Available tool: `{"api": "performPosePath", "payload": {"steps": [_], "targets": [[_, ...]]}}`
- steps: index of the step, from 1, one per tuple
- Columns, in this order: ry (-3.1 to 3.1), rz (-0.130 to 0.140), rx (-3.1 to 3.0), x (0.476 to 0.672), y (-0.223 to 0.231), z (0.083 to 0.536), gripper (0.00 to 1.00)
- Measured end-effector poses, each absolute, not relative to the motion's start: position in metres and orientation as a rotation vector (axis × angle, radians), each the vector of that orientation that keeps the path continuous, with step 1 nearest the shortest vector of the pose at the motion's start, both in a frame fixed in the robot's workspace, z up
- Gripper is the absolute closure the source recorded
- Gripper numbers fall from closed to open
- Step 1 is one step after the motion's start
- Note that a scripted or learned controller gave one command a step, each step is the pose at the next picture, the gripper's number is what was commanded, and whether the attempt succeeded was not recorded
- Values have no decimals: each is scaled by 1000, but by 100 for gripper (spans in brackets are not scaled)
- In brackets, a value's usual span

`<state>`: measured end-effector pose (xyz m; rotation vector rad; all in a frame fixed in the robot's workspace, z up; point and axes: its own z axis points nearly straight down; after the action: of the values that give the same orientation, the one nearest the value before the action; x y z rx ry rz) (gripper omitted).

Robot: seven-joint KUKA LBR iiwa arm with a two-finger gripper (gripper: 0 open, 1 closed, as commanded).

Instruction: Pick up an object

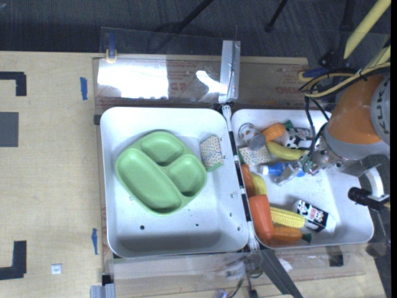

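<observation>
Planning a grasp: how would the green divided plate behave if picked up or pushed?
The green plate looks like rigid moulded plastic, so probably stiff and light. It lies flat and wide in the left bin, so it would likely slide rather than tip. Its smooth rim may slip from a pincer.

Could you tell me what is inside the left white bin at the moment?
The left white bin holds a green divided plastic plate and, beside it at the right, a small patterned roll. Whatever lies under the plate is covered.
</observation>
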<state>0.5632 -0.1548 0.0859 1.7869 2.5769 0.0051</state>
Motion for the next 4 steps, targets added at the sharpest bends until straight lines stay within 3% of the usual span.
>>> {"api": "performPosePath", "payload": {"steps": [1,2,3,4], "targets": [[2551,0,1835,594,-155,91,0],[2379,-44,2121,653,-160,85,0],[2385,-57,2123,652,-159,90,100],[2409,-23,2044,662,-153,136,100]]}}
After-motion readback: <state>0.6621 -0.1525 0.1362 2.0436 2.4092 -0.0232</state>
